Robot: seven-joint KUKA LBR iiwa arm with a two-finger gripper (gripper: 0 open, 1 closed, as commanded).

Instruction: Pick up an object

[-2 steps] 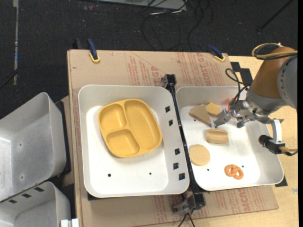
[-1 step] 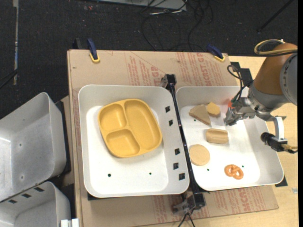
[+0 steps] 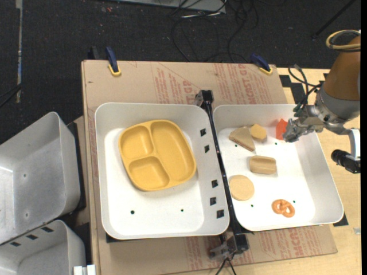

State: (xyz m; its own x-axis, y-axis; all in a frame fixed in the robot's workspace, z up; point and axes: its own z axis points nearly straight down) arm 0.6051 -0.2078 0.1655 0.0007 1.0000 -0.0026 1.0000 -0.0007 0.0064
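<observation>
- Red block (image 3: 281, 128) looks like the target here, since it sits at the far edge of the right bin (image 3: 321, 176), just beside the gripper (image 3: 291, 134), which is down at that same spot.
- Gripper is touching or nearly touching the block's right side; honestly can't tell if it's spread or pinched, the tip is just a grey blur from this angle, so I'm not calling it a hold.
- My read: this is the reach/closing-in step, nothing is lifted yet. The block seems to rest on the bin floor right against the back wall.
- Other stuff, placed off the red block: a yellow chunk (image 3: 258, 132) just to its left, a tan wedge (image 3: 242, 138) left of that, a tan loaf-shaped piece (image 3: 262, 165) nearer the camera, a round tan disc (image 3: 241, 187) further toward the camera and left, and an orange pretzel (image 3: 283, 207) well toward the near edge.
- Far off to the left of the block, the other bin holds a yellow divided tray (image 3: 157, 154).
- Next move, I'd guess: get the block properly centred in the tool, squeeze, then go straight up. The wall being so close could make the block tip or slide away, and the yellow chunk is close enough to get bumped.
</observation>
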